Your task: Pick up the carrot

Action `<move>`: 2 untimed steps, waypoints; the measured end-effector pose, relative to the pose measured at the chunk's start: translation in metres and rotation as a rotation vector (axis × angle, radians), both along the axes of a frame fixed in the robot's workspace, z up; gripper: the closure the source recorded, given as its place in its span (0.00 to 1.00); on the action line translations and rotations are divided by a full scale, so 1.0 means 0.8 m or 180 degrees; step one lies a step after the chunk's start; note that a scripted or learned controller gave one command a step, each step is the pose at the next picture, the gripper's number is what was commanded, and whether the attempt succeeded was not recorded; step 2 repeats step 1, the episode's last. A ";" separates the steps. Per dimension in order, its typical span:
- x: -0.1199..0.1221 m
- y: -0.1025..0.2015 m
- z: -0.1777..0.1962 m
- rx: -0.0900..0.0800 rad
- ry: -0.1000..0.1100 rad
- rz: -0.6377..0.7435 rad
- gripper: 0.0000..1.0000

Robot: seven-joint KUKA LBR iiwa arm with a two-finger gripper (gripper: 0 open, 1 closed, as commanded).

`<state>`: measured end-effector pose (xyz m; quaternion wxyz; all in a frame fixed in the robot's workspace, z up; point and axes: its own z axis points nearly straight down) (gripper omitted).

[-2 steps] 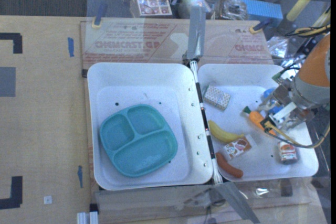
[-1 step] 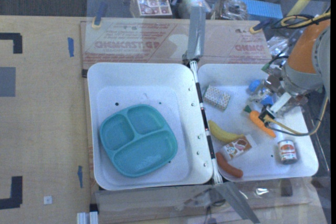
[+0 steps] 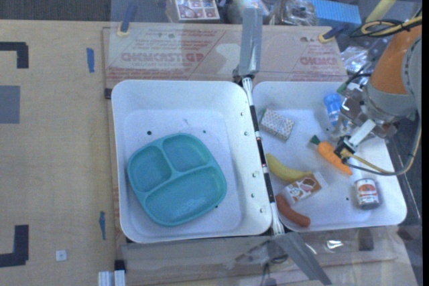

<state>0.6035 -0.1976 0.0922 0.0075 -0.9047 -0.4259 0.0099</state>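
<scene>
Wooden bench (image 3: 53, 110) bears both white bins (image 3: 181, 92); gripper (image 3: 343, 132), grip unreadable, hovers by the carrot (image 3: 333, 156).

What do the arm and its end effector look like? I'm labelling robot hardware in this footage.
The arm is thick and rounded, with a broad orange band above a grey wrist section. The end effector is a small cluster of grey and dark metal parts, too blurred for finer detail.
</scene>
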 end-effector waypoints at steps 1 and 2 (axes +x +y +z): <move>0.004 -0.019 -0.009 -0.0007 -0.0061 -0.1404 1.00; 0.004 -0.019 -0.009 -0.0007 -0.0061 -0.1404 1.00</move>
